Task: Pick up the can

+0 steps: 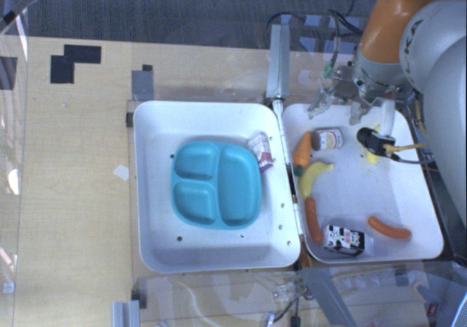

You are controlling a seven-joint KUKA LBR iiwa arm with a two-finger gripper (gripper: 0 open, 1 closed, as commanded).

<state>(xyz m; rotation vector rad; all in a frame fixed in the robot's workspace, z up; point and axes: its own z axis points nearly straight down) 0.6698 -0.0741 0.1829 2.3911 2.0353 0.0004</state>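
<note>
A small can (327, 139) with a dark end and a pale label lies on its side near the back of the right bin (416, 194). My gripper (338, 108) hangs over the back edge of that bin, just behind and above the can. Its two fingers (319, 106) are spread apart with nothing between them. The can is not touched.
An orange carrot (302, 149) and a yellow banana (312, 174) lie just left of the can. Two sausages (312, 217) (389, 228) and a black box (343, 239) sit at the front. The left bin (153, 194) holds a blue divided plate (217, 183) and a crumpled red-white packet (261, 149).
</note>
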